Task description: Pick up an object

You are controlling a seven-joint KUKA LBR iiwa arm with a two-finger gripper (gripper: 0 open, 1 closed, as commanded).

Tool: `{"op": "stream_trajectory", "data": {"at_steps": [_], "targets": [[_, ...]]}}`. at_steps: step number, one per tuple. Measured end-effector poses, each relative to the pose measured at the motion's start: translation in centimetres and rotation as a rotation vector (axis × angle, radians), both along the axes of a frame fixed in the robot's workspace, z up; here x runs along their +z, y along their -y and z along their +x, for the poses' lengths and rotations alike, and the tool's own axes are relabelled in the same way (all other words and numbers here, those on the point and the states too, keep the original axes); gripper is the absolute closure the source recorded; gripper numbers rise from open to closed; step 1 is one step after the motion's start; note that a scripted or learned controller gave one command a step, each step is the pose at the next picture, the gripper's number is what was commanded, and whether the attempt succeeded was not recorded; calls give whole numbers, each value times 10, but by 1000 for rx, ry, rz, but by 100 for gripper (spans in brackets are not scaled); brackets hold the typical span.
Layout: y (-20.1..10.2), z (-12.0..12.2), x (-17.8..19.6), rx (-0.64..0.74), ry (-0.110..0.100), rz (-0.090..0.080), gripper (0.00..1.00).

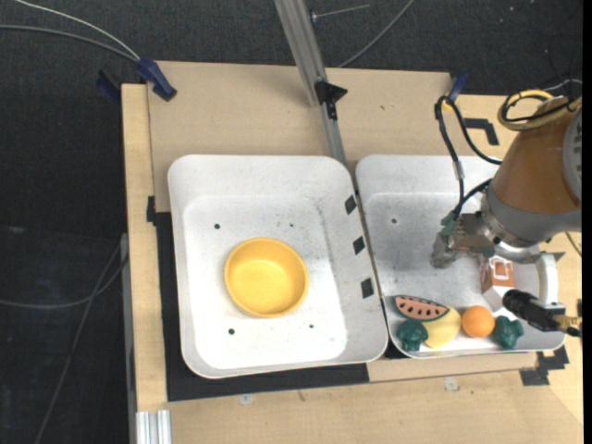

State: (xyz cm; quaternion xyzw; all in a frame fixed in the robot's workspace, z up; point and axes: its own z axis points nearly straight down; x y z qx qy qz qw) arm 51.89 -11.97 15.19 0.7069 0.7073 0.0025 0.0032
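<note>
Task objects are lying in the right bin (pixel 407 192), clustered along its near edge: a watermelon slice (pixel 423 307) with red flesh, dark seeds and a green rind; a pale yellow banana-like piece (pixel 444 327) just below it; a dark green leafy piece (pixel 412 335) touching the yellow one's left end; a round orange (pixel 477 322) just right of it; and a 2nd dark green piece (pixel 507 332) beside the orange. All 5 are looking like smooth moulded plastic toy food. A small white and orange item (pixel 499 272) is sitting above the orange, partly hidden by the arm, too small to identify.

The jaws (pixel 447 248) are hanging over the bin's middle, above the cluster and apart from the watermelon slice. Nothing is showing between them; open or closed, cannot tell from this angle. The grey wrist with its orange band (pixel 532 169) is covering the bin's right side and getting cut off at the frame edge.

The left bin (pixel 199 183), shallow white with rounded corners and dark specks, is holding 1 glossy yellow bowl (pixel 266 276), round, standing upright near its centre.

Both bins are sitting side by side on a tan wooden counter (pixel 231 91). A metal rail (pixel 305 40) is running down toward the seam between them.
</note>
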Motion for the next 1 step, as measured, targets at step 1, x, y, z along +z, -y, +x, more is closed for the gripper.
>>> {"op": "stream_trajectory", "data": {"at_steps": [1], "targets": [[-11, 0, 52, 1, -2, 2, 100]]}}
